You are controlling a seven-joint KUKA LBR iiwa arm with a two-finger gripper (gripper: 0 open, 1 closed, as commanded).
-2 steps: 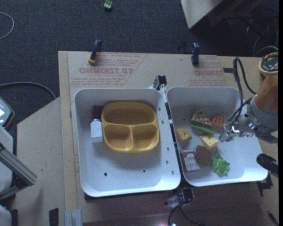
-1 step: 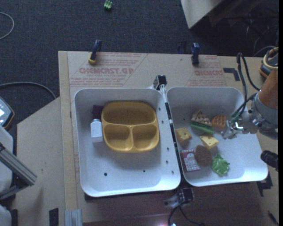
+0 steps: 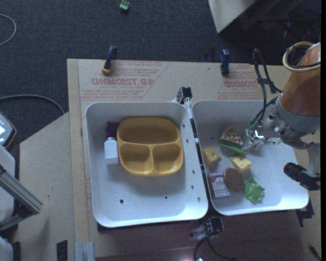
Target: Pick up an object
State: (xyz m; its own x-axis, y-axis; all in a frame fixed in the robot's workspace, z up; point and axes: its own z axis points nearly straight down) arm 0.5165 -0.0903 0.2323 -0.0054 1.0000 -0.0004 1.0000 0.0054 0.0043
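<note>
dark carpet (image 3: 61,30) covers the floor, dim under low light. a tan board (image 3: 76,153) tops the bench, printed with red lettering (image 3: 122,80), held at its far edge by two clamps (image 3: 109,59). a grey cable (image 3: 30,99) loops on the floor at left. a pale box (image 3: 232,12) sits beyond.

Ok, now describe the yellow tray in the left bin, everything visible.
The yellow tray looks like matte plastic, rounded-rectangular, with three compartments: one long one across the far side and two smaller ones nearer the camera. It lies flat, right way up, in the left bin, towards its far side. A small white bottle sits against its left edge.
</note>
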